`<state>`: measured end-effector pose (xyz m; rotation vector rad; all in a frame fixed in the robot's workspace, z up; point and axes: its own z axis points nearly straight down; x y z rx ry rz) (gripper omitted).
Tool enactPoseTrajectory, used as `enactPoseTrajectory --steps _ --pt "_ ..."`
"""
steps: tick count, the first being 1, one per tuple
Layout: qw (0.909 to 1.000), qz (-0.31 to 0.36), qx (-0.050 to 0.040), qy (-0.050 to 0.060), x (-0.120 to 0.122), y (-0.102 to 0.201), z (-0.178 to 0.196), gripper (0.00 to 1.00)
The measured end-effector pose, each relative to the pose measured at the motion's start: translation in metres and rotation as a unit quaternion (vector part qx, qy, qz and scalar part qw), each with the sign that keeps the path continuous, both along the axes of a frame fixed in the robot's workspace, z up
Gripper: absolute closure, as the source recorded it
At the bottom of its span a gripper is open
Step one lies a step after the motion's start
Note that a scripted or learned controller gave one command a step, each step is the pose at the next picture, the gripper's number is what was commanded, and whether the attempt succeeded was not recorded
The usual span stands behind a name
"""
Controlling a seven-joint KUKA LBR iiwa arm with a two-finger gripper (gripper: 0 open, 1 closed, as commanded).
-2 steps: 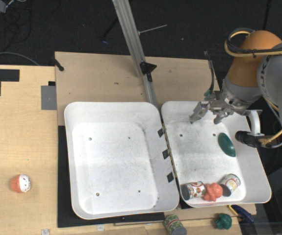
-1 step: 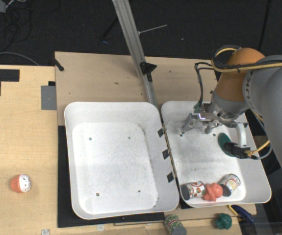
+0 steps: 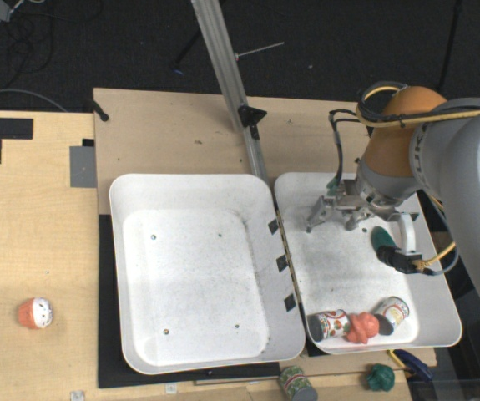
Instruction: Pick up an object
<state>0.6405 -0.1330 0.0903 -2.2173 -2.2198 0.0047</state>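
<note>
Speckled white bin w/ lumpy toy

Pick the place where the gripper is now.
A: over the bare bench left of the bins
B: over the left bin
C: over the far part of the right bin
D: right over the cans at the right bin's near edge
C: the gripper hangs above the far part of the right bin, well apart from the cans along its near edge.

My wrist is hiding part of a dark green thing in the right bin, leaving its shape unclear. The bottom edge is cutting off a can on the tabletop. The label on the binned can is showing too small to read.
</note>
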Motion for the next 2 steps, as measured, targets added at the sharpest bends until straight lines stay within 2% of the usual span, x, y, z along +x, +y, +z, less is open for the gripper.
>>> enactPoseTrajectory --steps 1,2 --pt "1.0000 -0.001 -0.0001 -0.001 0.001 -0.001 0.011 1.00" --pt "1.0000 -0.001 -0.0011 -0.005 -0.002 -0.009 0.070 1.00"
